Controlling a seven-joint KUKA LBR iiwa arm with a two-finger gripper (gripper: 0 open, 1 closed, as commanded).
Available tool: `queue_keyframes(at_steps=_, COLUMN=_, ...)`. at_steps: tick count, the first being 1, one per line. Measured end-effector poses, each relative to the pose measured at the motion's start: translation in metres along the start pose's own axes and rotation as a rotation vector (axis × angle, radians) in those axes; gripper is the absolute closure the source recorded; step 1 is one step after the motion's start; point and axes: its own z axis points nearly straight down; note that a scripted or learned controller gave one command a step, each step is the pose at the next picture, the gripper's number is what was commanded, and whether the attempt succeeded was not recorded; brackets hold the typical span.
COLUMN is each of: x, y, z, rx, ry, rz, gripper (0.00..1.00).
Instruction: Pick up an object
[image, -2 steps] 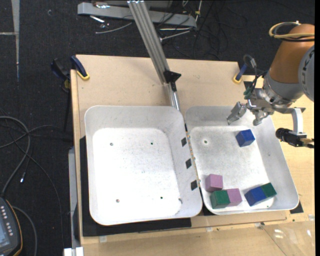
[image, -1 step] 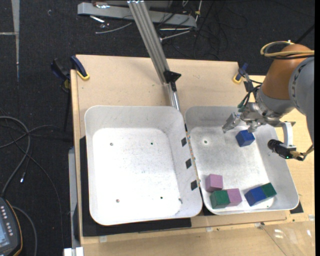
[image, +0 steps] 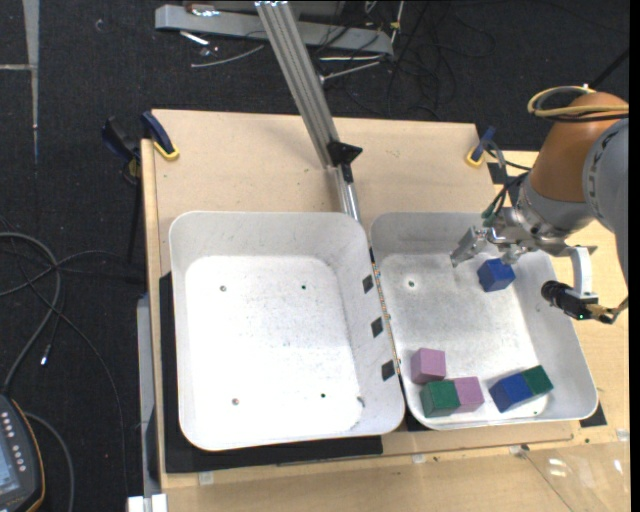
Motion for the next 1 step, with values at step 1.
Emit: queue_keyframes(at_steps=1, x=-0.0076, y=0.0058, z=0.0016, rx=-0.004, ry=-0.001, rz=0.002, gripper=0.0)
